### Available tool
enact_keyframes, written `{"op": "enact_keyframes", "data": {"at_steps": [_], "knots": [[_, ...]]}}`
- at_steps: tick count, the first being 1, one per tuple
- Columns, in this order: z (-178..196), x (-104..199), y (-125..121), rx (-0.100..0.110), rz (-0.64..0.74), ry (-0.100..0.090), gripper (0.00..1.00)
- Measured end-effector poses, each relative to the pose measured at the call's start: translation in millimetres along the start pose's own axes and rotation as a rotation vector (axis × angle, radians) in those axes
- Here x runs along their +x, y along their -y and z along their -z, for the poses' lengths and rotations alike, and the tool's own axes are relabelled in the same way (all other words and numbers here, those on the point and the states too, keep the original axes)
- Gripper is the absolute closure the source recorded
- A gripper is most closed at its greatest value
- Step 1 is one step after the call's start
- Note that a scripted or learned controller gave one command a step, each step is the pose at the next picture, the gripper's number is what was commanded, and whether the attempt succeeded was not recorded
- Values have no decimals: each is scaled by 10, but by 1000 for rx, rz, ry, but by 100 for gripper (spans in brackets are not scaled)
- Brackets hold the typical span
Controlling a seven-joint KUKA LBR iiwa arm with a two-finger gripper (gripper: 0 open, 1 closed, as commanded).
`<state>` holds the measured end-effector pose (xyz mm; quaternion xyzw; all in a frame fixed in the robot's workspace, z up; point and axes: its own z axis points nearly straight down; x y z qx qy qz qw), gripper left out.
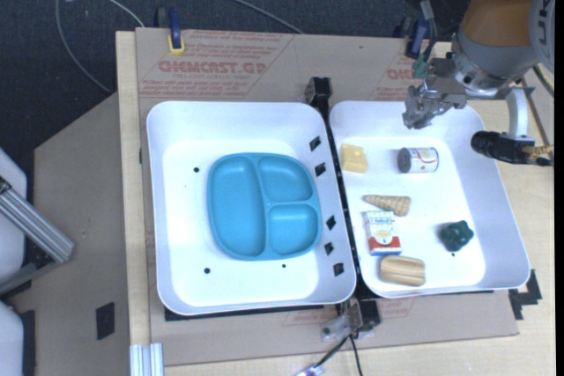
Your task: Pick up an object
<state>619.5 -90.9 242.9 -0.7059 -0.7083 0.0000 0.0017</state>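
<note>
The right white bin [502, 216] holds several small things. A small can [417, 159] lies on its side near the far middle, with a pale yellow block [354, 158] to its left. Below them are a tan cone [388, 204], a red and white carton [382, 233] and a tan bread roll [401, 270]. A dark green lump [456, 234] sits toward the right wall. My gripper [424, 113] hangs over the bin's far edge, just above and beyond the can, with nothing seen in it.
The left white bin [176, 189] holds a blue divided plate [263, 205]. A black hinge strip with clips [328, 189] runs between the two bins. The bins rest on a cardboard sheet [229, 57] held by blue clamps at the far edge.
</note>
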Motion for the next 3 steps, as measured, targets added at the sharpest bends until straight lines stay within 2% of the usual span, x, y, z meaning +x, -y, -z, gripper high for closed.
{"op": "enact_keyframes", "data": {"at_steps": [1, 2, 3], "knots": [[-137, 488, 142, 2, 0, 1, 100], [-57, 1000, 274, 1, 1, 0, 100], [-50, 1512, 563, 2, 0, 0, 100]]}}
